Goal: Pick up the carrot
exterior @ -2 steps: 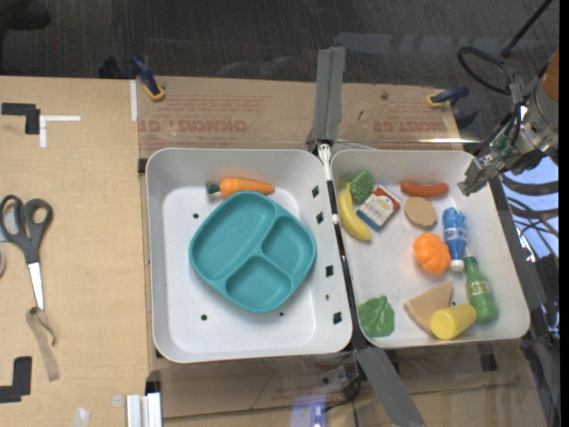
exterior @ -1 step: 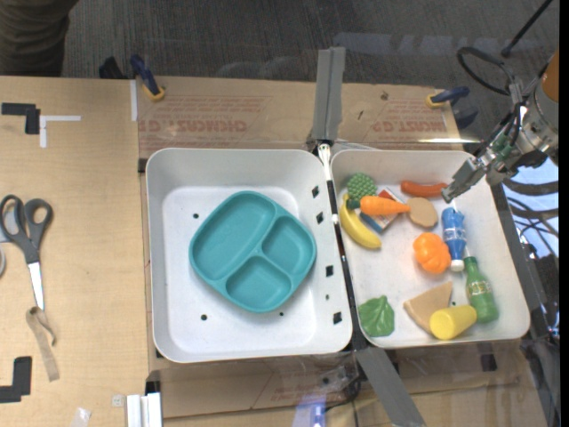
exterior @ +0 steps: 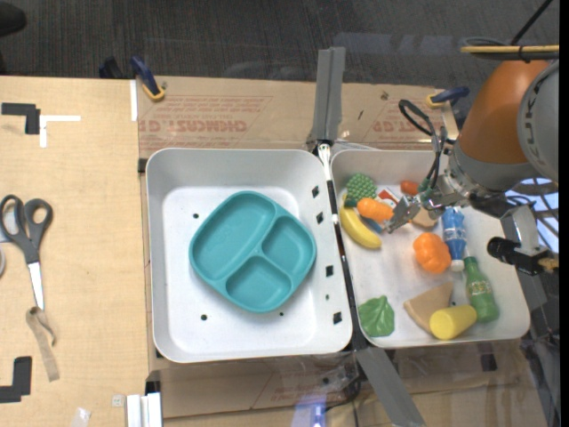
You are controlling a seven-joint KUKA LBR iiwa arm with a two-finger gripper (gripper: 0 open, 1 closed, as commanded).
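Observation:
The carrot [exterior: 374,209], orange with a bushy green top, lies in the upper left of the right bin [exterior: 507,332], just above a banana [exterior: 358,227]. My gripper [exterior: 402,215] hangs low over that bin, immediately right of the carrot's orange end and close to touching it. Its fingers look open, and I see nothing held between them. The grey arm with its orange band [exterior: 498,114] comes in from the upper right.
An orange fruit [exterior: 432,253], a blue bottle [exterior: 453,231], a green bottle [exterior: 478,287], a yellow cylinder [exterior: 452,321], a tan wedge [exterior: 425,306] and a green leaf [exterior: 377,316] crowd the right bin. The left bin [exterior: 169,185] holds a teal divided plate [exterior: 254,251]. Scissors [exterior: 27,229] lie far left.

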